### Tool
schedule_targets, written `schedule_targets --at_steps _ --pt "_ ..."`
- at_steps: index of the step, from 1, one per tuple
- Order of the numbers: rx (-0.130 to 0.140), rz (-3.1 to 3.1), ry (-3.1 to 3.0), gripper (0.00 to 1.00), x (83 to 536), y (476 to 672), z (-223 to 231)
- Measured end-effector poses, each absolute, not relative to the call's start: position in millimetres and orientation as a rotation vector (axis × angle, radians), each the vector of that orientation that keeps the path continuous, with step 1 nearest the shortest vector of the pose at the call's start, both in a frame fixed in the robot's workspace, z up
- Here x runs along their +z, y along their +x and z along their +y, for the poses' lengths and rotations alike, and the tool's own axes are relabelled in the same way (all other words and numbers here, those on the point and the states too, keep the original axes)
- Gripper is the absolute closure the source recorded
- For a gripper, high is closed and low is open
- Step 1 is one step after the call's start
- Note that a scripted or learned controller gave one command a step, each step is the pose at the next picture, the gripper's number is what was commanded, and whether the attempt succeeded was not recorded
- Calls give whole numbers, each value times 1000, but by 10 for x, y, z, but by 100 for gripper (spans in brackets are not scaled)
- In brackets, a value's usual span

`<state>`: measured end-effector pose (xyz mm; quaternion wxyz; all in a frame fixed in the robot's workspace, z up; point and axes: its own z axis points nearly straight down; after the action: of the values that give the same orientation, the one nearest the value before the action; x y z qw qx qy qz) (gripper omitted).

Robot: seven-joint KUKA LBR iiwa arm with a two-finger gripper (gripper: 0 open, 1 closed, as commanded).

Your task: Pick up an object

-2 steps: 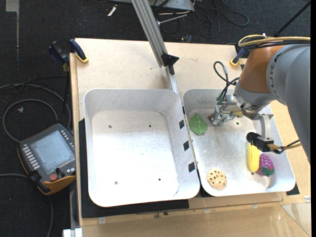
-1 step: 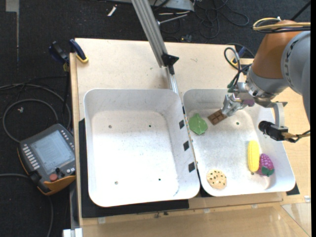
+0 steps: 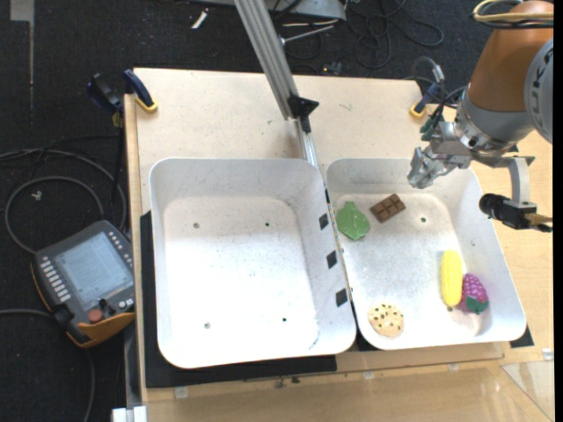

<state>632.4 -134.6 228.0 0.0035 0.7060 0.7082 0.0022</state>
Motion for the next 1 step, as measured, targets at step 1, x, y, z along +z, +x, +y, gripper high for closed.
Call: schedule_targets --at_steps 1 --pt "4 2222 2215 100 2466 6335 -1344"
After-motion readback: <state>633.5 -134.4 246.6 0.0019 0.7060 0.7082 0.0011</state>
